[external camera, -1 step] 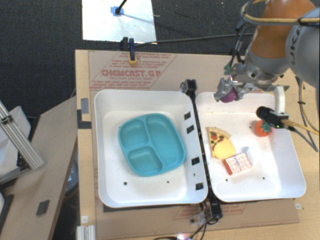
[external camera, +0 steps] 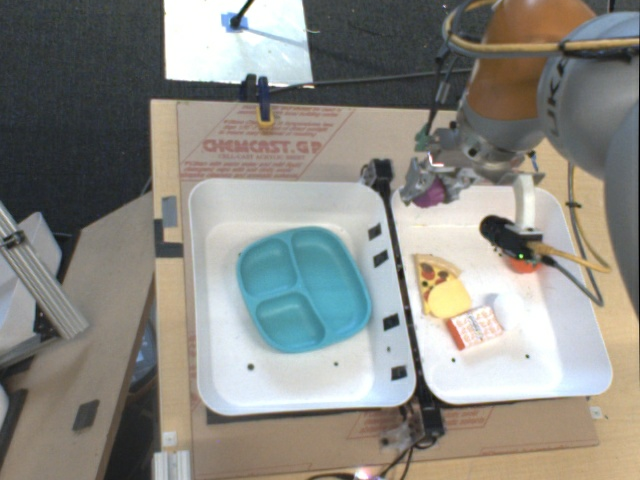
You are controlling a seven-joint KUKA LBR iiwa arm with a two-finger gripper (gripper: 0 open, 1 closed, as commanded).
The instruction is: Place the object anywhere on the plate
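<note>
The purple object [external camera: 432, 194] sits up at the far left corner of the right bin [external camera: 570, 358], right under the gripper [external camera: 434, 182], whose fingers appear clamped around it. Well away from that corner, across the dividing wall, the teal plate [external camera: 300, 288] lies in the left bin [external camera: 215, 258], three compartments showing. Nearer than the gripper, in the right bin, there's a pizza slice [external camera: 434, 269], a yellow piece [external camera: 449, 296] touching it, and a red-and-white box [external camera: 476, 325] just beside that. Both bins rest on a brown board [external camera: 270, 138] printed with red lettering. Beyond the board, dark carpet [external camera: 80, 68] and a white sheet [external camera: 235, 28].
</note>
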